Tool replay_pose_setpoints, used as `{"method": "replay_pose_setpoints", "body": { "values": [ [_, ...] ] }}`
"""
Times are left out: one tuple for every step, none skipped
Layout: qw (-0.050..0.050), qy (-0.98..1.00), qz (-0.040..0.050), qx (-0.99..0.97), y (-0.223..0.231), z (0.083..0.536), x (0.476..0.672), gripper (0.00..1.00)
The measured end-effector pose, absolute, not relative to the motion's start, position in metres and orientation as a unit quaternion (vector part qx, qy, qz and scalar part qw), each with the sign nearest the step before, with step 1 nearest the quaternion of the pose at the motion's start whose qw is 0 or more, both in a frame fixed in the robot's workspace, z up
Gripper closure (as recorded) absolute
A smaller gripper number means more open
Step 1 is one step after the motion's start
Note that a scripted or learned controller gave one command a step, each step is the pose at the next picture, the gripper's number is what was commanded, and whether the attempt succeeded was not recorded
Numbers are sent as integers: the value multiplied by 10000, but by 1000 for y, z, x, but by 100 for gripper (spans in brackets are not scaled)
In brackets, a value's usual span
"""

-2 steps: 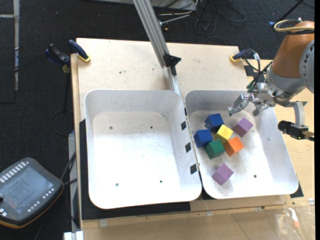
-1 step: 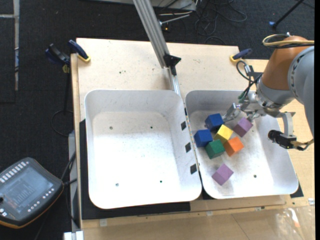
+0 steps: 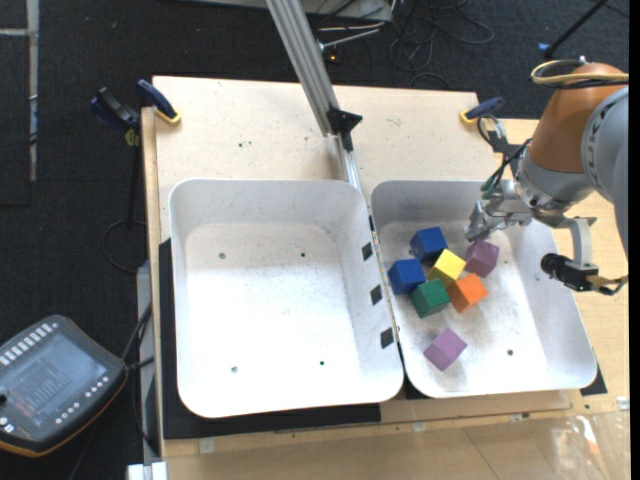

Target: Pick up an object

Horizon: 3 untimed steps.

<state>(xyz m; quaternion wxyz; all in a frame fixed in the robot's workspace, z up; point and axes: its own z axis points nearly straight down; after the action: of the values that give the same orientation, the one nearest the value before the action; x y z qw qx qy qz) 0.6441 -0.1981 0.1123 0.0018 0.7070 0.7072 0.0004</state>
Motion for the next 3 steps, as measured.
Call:
{"method": "replay_pose_setpoints", "body": {
  "values": [
    [34,7070,14,7072,-206,160,646,100],
    [47,7079,21,7063,-209,224,651,100],
    [42,7080,19,7061,-209,279,653,100]
  ]
}}
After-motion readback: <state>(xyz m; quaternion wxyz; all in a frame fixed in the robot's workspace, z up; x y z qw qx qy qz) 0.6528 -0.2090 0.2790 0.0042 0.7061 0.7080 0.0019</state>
